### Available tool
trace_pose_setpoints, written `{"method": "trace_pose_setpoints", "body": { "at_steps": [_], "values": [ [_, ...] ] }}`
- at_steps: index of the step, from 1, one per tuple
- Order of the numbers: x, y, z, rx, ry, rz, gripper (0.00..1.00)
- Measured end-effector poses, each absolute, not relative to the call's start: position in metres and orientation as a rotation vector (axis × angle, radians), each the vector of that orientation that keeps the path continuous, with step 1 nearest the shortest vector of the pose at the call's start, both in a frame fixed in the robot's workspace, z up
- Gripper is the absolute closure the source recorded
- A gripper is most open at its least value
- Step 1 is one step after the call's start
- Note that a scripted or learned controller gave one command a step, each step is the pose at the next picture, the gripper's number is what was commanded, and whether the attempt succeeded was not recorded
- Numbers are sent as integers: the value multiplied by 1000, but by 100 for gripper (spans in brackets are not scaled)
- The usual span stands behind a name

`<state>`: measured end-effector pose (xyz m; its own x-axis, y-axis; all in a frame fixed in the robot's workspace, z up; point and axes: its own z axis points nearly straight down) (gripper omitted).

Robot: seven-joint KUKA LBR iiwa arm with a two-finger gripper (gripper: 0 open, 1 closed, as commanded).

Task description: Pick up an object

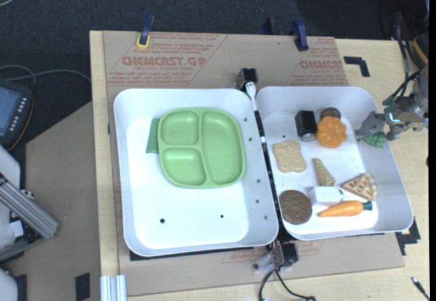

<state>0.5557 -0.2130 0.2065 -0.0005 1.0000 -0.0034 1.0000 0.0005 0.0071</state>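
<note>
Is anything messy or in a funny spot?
Mostly tidy. One green thing sits at the right bin's far right rim beside the gripper, apart from the other food. The green plate lies flat.

The tool [390,122] is a small grey metal assembly with dark cables trailing off behind it.

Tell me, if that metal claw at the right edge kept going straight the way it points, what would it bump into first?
Probably the round orange pumpkin-like toy. The gripper reaches leftward over the right white bin's rim, with something green at its tip, and the orange toy lies next in that line. Height is unclear from above, so it might pass over.
</note>
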Motion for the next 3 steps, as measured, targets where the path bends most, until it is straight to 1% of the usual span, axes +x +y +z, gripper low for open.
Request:
{"method": "trace_pose_setpoints", "body": {
  "at_steps": [1, 2, 3],
  "values": [
    [557, -213, 226, 2217, 2219, 3, 100],
    [551, -163, 218, 2219, 2229, 1, 100],
    [544, -119, 224, 2218, 2228, 1, 100]
  ]
}}
